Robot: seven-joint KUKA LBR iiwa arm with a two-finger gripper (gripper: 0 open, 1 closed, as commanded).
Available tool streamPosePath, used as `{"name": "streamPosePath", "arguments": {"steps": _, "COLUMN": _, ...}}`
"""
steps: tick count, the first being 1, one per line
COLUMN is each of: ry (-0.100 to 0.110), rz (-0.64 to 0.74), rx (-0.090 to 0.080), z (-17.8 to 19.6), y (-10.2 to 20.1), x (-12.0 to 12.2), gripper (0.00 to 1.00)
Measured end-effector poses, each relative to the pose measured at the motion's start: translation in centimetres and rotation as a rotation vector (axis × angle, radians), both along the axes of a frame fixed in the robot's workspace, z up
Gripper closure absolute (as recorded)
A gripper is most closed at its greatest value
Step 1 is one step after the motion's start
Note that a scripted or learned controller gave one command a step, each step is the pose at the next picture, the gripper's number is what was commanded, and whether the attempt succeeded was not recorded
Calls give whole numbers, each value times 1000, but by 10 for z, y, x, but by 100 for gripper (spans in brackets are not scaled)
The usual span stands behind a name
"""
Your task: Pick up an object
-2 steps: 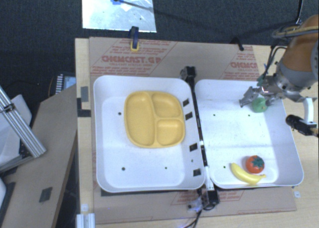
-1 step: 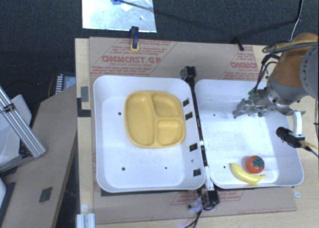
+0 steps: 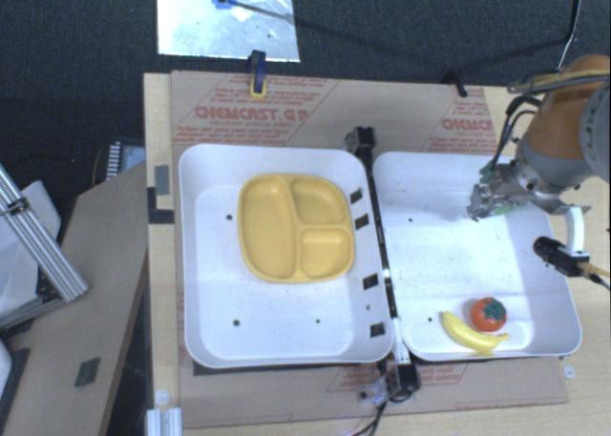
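A yellow banana lies near the front edge of the right bin. A red tomato with a green top sits touching the banana just behind it. My gripper hangs over the back right part of the right bin, well behind both fruits. Nothing is seen between its fingers. The arm comes in from the right, its orange band above the wrist.
A yellow three-compartment plate lies in the middle of the left bin. A row of black clips runs along the divider between the bins. Cardboard lies under both bins.
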State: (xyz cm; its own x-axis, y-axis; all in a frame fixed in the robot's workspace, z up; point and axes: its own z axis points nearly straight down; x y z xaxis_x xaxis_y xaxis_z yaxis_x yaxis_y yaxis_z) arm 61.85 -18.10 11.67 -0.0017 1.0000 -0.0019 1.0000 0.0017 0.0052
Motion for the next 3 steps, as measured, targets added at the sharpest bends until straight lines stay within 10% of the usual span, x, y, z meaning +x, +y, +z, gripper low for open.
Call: {"name": "streamPosePath", "arguments": {"steps": 3, "ry": -3, "rz": 4, "rx": 0, "z": 145, "y": 5, "x": 8, "gripper": 100}}
